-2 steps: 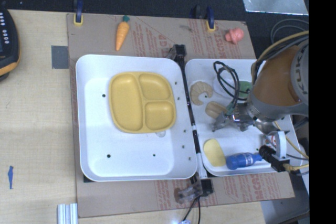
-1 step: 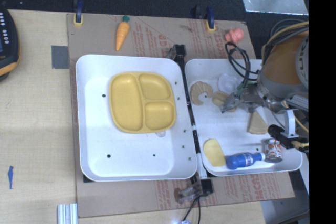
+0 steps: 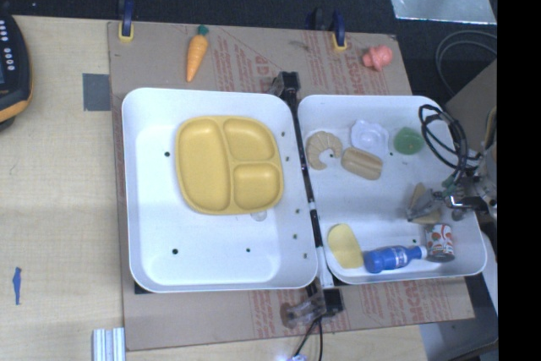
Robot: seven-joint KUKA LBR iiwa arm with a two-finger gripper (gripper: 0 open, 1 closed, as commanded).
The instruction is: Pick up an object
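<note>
The gripper (image 3: 425, 203) is hovering at the right bin's (image 3: 338, 107) right side beside a can (image 3: 439, 242); finger state unclear, nothing lifted.

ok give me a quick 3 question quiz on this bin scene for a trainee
1. True or false: the yellow divided plate lies in the left bin.
2. Which thing lies outside both bins, on the cardboard? A) blue bottle B) toy carrot C) green disc
3. Fill in: the tool is over the ____ bin, near its right side.

Key: 1 true. 2 B; the bottle and disc lie in the right bin. 3 right.
</note>
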